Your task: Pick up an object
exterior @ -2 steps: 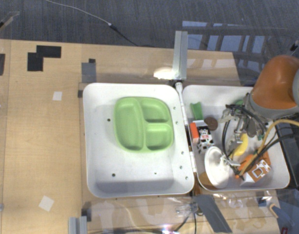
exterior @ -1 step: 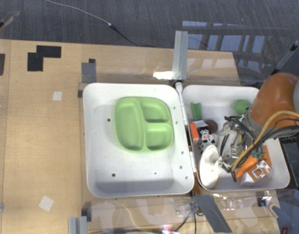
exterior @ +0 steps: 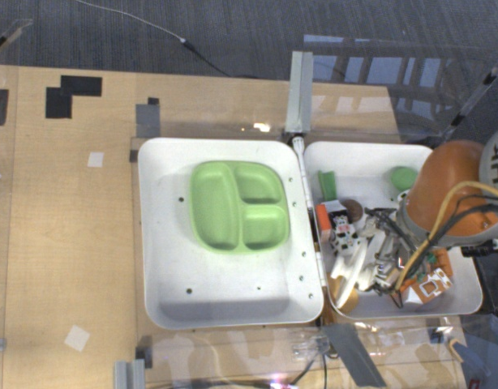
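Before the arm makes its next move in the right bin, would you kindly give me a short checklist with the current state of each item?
1. Arm over the pile: ok. The gripper is low in the right bin, among the clutter.
2. Object seen between the fingers: cannot tell. Cables and small items crowd the view there.
3. Green block free to pick: ok. It lies apart near the bin's far left corner.
4. Round green object free: ok, though the orange band partly covers it.
5. Left bin ready: ok. It holds the green divided plate, lying flat.
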{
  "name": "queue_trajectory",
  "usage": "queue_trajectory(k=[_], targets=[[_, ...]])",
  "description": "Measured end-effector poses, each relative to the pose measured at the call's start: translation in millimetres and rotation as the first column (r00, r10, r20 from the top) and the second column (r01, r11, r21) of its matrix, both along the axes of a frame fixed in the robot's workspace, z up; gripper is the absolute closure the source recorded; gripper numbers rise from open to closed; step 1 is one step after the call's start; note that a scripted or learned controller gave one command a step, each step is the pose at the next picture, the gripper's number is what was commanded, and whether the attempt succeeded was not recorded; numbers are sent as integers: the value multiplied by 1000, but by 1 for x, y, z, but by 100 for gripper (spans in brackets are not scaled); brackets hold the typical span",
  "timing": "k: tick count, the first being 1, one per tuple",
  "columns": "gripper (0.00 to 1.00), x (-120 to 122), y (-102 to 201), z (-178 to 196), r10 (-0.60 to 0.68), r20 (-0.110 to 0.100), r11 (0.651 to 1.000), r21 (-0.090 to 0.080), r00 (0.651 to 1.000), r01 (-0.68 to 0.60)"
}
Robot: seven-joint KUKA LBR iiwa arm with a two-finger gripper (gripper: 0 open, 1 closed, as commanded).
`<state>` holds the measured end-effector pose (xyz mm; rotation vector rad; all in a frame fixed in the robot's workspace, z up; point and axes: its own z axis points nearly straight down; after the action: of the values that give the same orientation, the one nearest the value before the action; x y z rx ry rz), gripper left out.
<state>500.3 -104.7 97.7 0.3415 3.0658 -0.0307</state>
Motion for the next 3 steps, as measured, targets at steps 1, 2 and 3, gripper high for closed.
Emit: queue_trajectory(k=[1, 2, 3], targets=[[0, 57, -2, -8, 292, -41, 957, 17, 956, -291], [0, 160, 6, -10, 231, -88, 973, 19, 969, -230], [0, 162, 4, -10, 259, -88, 966, 22, 962, -258]])
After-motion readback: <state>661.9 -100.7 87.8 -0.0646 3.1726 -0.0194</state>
